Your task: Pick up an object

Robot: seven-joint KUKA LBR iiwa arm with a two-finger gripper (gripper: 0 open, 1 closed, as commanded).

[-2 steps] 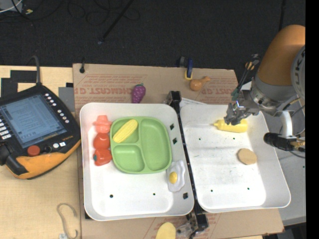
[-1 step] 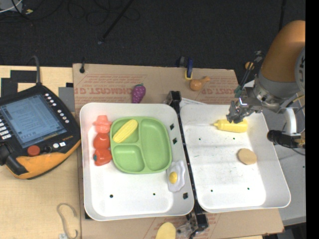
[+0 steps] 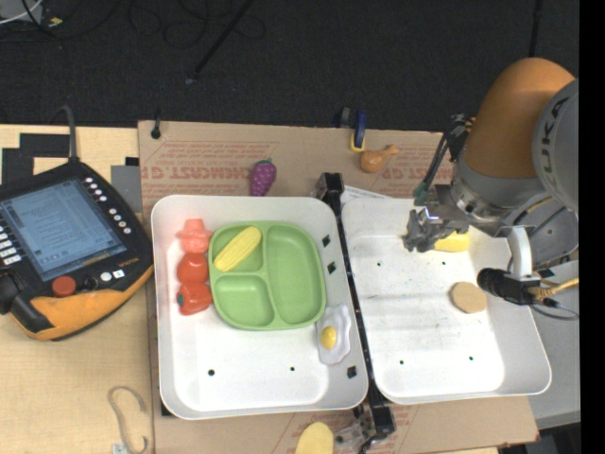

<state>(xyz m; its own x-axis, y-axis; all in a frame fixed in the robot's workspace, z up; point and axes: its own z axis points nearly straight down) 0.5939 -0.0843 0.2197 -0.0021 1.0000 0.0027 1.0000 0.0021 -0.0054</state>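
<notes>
- the gripper (image 3: 423, 231) is down in the right bin (image 3: 492, 367), tucked into its far corner, i'd guess because that's where the target sits
- a yellow block (image 3: 454, 242) lies just beside the fingers, on the arm's side, touching or nearly
- can't tell how wide the fingers are; they're a dark blur and nothing shows clamped between them
- the block is partly hidden by the wrist
- a tan disc (image 3: 468, 297) sits nearer the camera, well clear
- the green tray (image 3: 284, 282) with the corn cob (image 3: 236, 248) is over in the other bin

Mirrored red print, unreadable, on the cardboard sheet (image 3: 203, 164).
</notes>
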